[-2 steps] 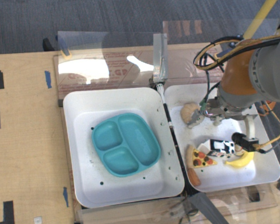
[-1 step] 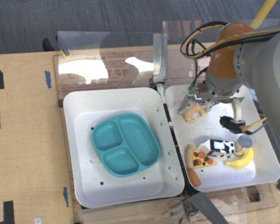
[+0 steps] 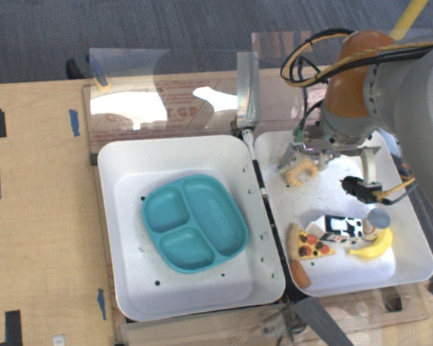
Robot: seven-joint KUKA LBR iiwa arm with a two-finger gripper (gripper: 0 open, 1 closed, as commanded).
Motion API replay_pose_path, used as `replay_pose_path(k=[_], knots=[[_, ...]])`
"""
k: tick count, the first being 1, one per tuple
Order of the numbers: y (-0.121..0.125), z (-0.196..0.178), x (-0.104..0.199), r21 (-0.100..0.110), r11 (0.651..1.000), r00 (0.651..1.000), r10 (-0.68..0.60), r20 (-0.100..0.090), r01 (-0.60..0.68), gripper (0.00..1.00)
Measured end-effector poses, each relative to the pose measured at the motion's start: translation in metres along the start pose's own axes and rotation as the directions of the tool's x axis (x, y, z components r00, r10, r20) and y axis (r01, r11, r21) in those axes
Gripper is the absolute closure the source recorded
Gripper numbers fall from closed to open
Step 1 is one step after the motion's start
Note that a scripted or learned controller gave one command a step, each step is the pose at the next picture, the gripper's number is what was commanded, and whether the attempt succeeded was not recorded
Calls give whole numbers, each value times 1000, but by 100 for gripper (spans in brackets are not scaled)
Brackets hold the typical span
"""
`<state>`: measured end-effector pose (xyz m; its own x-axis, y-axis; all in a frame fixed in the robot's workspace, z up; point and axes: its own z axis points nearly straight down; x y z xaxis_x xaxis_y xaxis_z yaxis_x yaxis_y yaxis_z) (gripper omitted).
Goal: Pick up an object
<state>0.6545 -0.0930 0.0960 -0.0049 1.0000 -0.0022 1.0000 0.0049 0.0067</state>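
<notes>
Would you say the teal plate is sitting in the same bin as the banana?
No, the teal plate lies in the left bin, while the banana lies in the right bin.

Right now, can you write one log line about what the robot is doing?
phase: reaching | gripper: over tan toy, right bin | grasp: unconfirmed | banana: untouched

Both of my bins (image 3: 124,235) are white. The left one carries a teal divided plate (image 3: 195,222). In the right one I see a yellow banana (image 3: 373,246), a tan lump (image 3: 301,172) and a pizza slice (image 3: 312,244) dotted red on yellow.
</notes>
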Motion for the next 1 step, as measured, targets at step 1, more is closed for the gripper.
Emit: replay_pose_path(k=[1], knots=[[1,-94,74,-5,1000,1000,-5,-5,5,100]])
